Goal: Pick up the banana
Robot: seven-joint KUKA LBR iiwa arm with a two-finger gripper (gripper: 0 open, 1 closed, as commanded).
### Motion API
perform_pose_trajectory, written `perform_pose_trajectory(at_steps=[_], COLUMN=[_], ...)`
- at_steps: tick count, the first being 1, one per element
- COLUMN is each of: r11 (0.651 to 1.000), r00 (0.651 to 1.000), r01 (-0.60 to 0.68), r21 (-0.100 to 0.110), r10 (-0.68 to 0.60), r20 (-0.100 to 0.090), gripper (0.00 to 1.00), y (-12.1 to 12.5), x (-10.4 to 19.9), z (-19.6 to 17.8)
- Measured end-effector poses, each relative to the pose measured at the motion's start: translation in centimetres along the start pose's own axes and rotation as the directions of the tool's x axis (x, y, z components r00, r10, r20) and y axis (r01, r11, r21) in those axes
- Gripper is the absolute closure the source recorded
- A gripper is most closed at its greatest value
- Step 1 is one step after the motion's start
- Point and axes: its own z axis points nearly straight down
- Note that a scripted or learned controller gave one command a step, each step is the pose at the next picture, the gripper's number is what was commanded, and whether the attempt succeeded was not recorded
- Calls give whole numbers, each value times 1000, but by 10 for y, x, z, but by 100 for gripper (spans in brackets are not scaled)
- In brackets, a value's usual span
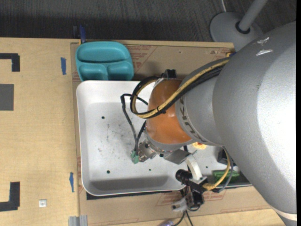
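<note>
My grey arm reaches in from the right and covers most of the right side of the view. Its orange band [164, 117] sits over the right edge of the white bin [101, 126]. Below the band, the gripper [142, 153] points down over the bin floor near its front right part, seen from above, with a small green piece at its tip. Black and yellow cables [136, 102] loop beside the wrist. A small yellow patch [200, 146] peeks out under the arm; I cannot tell what it is.
A teal plastic tray [104, 60] lies just behind the white bin. The bin floor to the left of the gripper is bare, with dark scuffs. The tan bench top [37, 126] stretches to the left. Cables and a connector [193, 182] hang at the bin's front edge.
</note>
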Motion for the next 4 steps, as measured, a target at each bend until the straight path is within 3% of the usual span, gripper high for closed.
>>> perform_pose_trajectory(at_steps=[2,3,4], r11=[1000,880,881], r00=[1000,880,881], r01=[-2,474,474], r21=[-5,4,2], r10=[2,-474,-474], r20=[1,-4,-3], gripper=[100,100,100], y=[1,8,9], x=[0,16,16], z=[-20,28,18])
